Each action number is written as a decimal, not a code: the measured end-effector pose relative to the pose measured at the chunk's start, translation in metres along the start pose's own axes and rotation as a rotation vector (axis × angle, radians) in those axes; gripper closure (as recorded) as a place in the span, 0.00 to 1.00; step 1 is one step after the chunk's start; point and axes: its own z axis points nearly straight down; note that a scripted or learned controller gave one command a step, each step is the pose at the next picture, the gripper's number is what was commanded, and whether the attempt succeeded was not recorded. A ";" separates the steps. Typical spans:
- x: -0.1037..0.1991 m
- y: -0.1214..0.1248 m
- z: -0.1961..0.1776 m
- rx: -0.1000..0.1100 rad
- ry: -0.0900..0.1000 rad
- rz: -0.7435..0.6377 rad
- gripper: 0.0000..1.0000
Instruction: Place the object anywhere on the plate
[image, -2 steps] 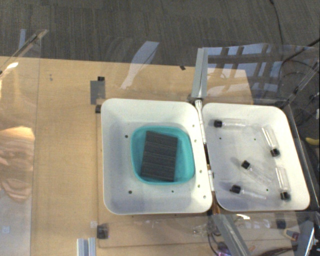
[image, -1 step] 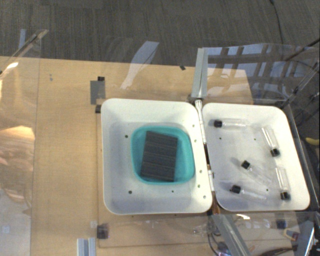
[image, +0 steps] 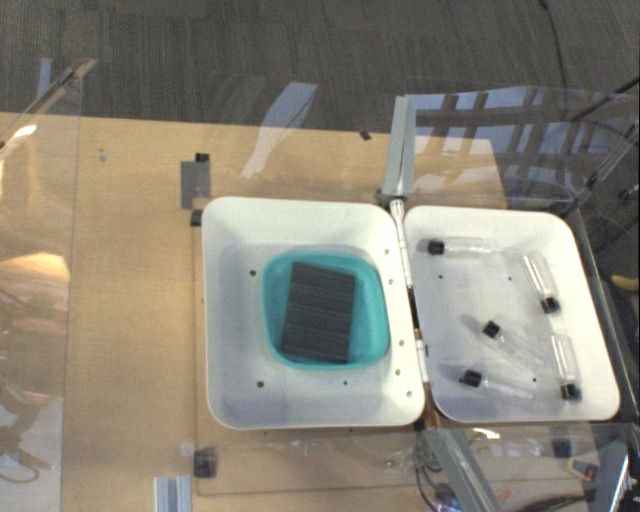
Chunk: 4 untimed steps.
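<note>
On the wooden tabletop (image: 120, 400) sit two white bins. The right bin (image: 590, 400) holds five clear tubes with black caps, nearest (image: 490, 382). In the left bin (image: 230, 400), a dark ridged block (image: 318, 315) lies on the teal plate (image: 372, 330).

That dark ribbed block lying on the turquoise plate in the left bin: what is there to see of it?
The dark grey rectangular block lies flat on the turquoise square plate in the left white bin. Its top shows crosswise ridges, and it looks matte, perhaps rubber or foam. It sits slightly turned, its long side running up and down the view, wholly inside the plate's rim. It touches nothing besides the plate.
</note>
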 end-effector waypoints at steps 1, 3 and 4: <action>0.000 0.000 0.000 0.000 0.000 0.129 0.00; 0.000 0.000 0.000 0.000 0.000 0.138 0.00; 0.000 0.000 0.000 0.000 -0.001 0.138 0.00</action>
